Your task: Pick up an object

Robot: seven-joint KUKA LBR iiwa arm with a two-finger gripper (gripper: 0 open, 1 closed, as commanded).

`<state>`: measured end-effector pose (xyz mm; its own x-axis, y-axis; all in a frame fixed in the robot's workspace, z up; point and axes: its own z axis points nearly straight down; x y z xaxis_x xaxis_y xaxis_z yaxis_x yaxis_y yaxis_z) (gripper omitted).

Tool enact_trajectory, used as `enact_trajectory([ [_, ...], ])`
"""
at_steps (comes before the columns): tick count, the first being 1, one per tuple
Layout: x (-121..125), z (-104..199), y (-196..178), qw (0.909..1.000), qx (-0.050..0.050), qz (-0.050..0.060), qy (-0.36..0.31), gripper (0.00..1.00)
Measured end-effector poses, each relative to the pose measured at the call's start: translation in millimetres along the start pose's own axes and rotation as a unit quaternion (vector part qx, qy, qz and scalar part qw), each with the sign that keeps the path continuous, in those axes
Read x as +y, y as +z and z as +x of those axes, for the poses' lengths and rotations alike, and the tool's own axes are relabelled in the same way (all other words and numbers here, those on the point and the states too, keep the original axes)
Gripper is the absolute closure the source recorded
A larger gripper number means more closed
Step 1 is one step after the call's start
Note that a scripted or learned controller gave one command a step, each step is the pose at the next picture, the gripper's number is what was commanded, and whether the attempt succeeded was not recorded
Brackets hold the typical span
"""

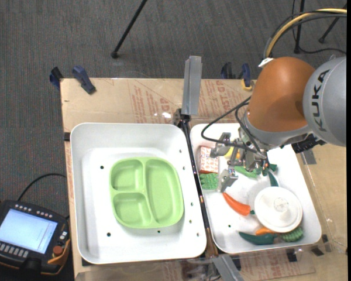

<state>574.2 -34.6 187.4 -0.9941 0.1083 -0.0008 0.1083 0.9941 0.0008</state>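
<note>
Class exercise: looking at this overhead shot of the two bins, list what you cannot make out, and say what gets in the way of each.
- Gripper: whether it is open or shut; too small and cluttered in the camera view.
- Right bin: its upper part is covered by the orange wrist band.
- Red-and-white item: too small to identify, partly under the gripper.
- Green pieces beside the white lid: partly hidden by the lid.

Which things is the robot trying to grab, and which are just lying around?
For the job:
gripper
right bin
carrot
white lid
green toy
red and white packet

Just lying about:
left bin
green divided plate
handheld controller
</note>
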Motion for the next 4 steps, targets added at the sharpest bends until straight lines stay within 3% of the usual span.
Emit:
enact_trajectory([
  [1, -50, 89, 1, 0.9998, 0.002, 0.0, 0.019, 0.0],
  [2, -68, 60, 101, 0.999, 0.001, 0.0, 0.045, 0.0],
  [3, -58, -48, 100, 0.9892, 0.0, 0.0, 0.146, 0.0],
  [4, -53, 10, 100, 0.9954, 0.001, 0.0, 0.096, 0.0],
])
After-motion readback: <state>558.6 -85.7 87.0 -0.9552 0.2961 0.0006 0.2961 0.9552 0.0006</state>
